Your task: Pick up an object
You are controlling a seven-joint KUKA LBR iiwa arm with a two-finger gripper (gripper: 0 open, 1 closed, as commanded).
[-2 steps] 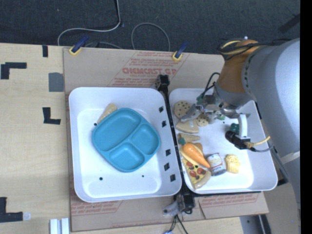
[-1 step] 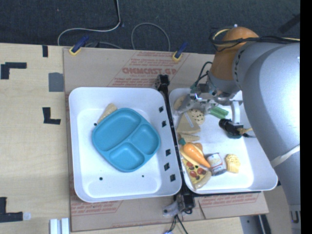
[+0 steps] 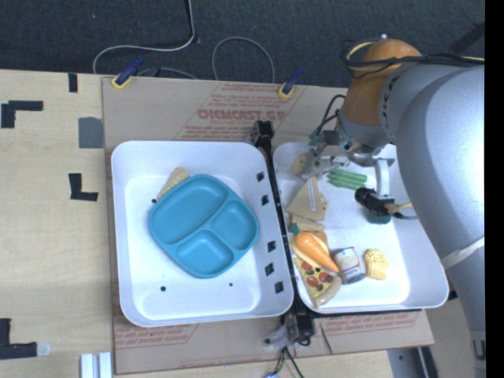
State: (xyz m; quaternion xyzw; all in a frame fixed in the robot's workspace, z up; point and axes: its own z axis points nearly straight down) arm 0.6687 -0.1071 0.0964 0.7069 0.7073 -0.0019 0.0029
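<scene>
The gripper (image 3: 319,162) is seen low over the far left corner of the right bin (image 3: 398,239), close to the wall shared with the left bin (image 3: 134,235); whether it is released or clenched cannot be told, and nothing is seen to be grasped. Just on its near side a tan wedge (image 3: 305,201) is found lying flat on the bin floor. Its long axis runs from far to near, with the narrow end pointed up toward the gripper and the broad end turned toward the near rim. A green piece (image 3: 346,179) is laid crosswise beside the gripper, its length running left to right. Nearer the front, a carrot (image 3: 313,249) is set at a slant across a pizza slice (image 3: 319,280), touching it, and a small can (image 3: 349,264) and a corn cob (image 3: 376,264) are placed just beside them. The left bin is occupied by a blue divided tray (image 3: 205,225), under whose far left edge a tan piece (image 3: 175,181) is partly hidden.
</scene>
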